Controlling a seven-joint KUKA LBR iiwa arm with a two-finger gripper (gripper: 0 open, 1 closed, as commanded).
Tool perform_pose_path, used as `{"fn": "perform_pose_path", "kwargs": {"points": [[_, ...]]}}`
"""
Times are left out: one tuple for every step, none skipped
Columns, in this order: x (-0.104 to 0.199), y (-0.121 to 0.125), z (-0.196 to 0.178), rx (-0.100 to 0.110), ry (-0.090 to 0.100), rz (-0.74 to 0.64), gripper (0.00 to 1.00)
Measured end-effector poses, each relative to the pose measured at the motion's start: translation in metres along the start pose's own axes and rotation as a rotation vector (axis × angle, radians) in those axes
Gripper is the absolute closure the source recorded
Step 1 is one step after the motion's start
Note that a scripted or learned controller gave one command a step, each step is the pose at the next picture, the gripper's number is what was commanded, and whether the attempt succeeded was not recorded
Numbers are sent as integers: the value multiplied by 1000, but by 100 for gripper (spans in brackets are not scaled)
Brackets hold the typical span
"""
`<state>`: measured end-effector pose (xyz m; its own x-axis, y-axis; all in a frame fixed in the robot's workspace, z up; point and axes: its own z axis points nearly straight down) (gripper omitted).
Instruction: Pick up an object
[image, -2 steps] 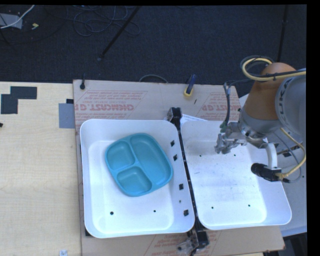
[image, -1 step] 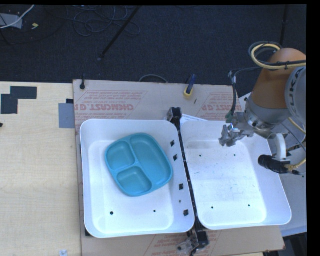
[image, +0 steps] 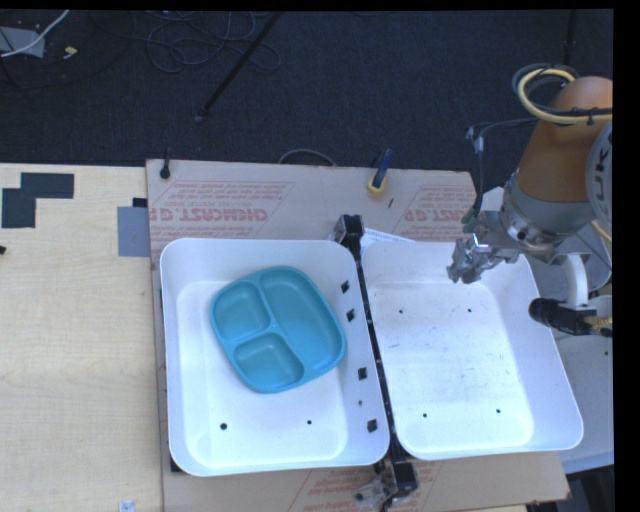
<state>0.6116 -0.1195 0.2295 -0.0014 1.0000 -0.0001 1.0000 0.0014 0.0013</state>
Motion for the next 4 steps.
{"fn": "perform_pose_path", "kwargs": {"points": [[57,3,8,5,3,-3,100],[112,21,14,3,2,-4,100],[155,32,1,2,2,-3,100],[178,32,12,6,0,-1,100]]}}
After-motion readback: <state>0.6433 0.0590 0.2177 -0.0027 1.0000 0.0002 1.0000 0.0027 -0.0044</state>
